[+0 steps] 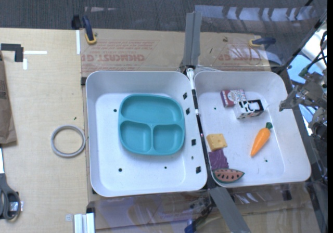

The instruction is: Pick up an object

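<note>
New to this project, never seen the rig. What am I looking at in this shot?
One fixed camera looks down at a slant on a wooden bench with two shallow white bins. The left bin holds a teal divided plate. The right bin holds toy food: a carrot, a cracker, a watermelon slice, purple grapes, a small red carton and a white box. The robot arm's gripper sits at the right bin's edge, holding nothing visible. A grey ring lies on the bench.
</note>
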Robot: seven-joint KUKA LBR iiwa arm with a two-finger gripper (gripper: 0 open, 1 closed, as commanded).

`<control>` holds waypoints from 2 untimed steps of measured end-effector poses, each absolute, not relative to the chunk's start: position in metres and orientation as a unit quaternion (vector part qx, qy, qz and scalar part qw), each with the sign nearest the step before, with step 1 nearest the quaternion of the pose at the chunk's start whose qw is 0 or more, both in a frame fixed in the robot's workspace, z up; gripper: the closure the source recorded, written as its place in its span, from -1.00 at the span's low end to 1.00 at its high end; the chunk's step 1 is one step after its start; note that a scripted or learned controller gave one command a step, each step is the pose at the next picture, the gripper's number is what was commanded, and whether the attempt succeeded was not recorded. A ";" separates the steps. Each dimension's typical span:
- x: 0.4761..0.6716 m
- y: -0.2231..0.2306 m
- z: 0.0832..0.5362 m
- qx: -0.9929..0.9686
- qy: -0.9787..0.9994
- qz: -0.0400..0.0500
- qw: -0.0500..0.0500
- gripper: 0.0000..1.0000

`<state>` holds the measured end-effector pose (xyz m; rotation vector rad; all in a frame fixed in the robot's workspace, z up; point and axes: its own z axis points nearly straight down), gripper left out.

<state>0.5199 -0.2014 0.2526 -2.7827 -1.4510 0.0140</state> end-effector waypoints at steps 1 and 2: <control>0.524 -0.213 0.336 -0.809 -0.588 0.002 0.001 -1.00; 0.525 -0.214 0.400 -0.790 -0.613 0.002 0.001 -1.00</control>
